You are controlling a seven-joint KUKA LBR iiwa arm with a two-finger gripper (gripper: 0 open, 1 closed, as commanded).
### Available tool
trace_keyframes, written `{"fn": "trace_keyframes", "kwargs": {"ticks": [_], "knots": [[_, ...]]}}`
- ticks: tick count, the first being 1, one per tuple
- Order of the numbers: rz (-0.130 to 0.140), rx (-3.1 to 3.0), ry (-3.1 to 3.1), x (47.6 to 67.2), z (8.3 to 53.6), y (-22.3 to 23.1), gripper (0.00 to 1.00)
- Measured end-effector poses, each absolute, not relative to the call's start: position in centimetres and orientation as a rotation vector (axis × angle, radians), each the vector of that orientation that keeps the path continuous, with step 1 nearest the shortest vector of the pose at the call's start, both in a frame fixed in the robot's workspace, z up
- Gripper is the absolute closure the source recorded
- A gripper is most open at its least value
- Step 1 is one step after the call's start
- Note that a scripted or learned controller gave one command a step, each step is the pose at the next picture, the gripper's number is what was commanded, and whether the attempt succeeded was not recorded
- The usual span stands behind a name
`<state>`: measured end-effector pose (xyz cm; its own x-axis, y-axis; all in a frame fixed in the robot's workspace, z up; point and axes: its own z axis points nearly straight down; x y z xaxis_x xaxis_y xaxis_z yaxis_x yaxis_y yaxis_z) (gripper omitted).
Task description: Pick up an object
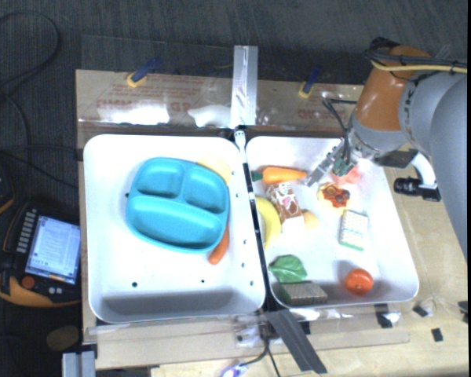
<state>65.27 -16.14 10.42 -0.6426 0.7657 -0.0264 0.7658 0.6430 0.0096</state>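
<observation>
A: Where does the gripper [330, 167] stand now?

B: Low over the far part of the right bin [392, 234], reaching in from about two o'clock of that bin. Its tip points toward eight o'clock.

A: Which thing is it nearest?

B: My guess is the carrot [282, 174]. It lies just beside the tip, at about nine o'clock from it. Its long axis runs nearly three to nine, so the fingers would have to close across it, twelve to six.

A: Anything else close?

B: A small orange-and-red toy [335, 195] sits at about six o'clock from the tip, also near. The little printed carton [284, 201] is at about seven o'clock, a little farther.

A: Are the jaws wide or narrow?

B: I cannot tell; the tip is a dark blur against the white floor. Nothing shows between them.

A: And the other bin?

B: The left bin [102, 234] bears a blue divided plate [177, 203], well apart from the arm. I judge the pick not yet made.
</observation>
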Motion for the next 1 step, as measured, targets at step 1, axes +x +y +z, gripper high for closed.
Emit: {"fn": "trace_keyframes", "kwargs": {"ticks": [1], "knots": [[-0.003,0.942,2.995,62.96,22.16,-10.49,1.0]]}}
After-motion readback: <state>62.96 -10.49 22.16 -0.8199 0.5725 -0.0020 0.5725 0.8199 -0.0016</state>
